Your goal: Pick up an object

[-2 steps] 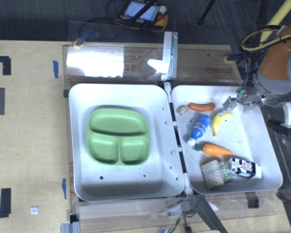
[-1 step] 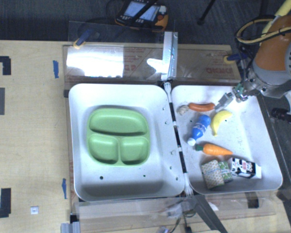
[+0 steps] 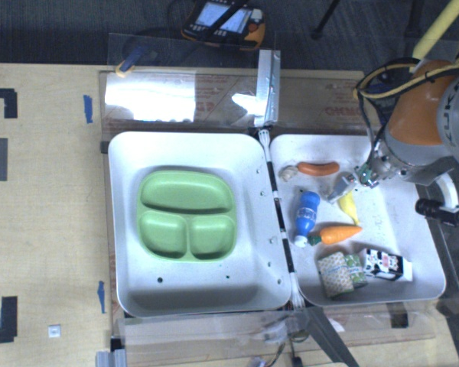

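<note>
Reaching in from the right, the grey arm (image 3: 428,121) with its orange band sits over the right bin (image 3: 424,277). The gripper (image 3: 350,183) is low in that bin's upper middle, just above a small yellow piece (image 3: 349,207) and just right of the sausage (image 3: 318,168). Can't tell how the claw is set from here; metal parts blur together at the tip. Nothing visibly held.

Right bin contents:
- sausage, orange-red, lying flat near the back wall, a small pale bit at its left end
- blue bottle (image 3: 306,214), white cap toward the front, tilted, near the bins' shared edge
- carrot (image 3: 338,235), green end touching the bottle's cap area, tip pointing right
- yellow piece between carrot and gripper, partly under the tool
- patterned green-tan pouch (image 3: 340,271) at the front
- black-and-white carton (image 3: 385,264) just right of the pouch, touching it

Left bin (image 3: 130,159) holds a green three-compartment tray (image 3: 187,212), sitting flat near centre. A handheld controller (image 3: 223,21) lies on the floor behind the bench.
</note>
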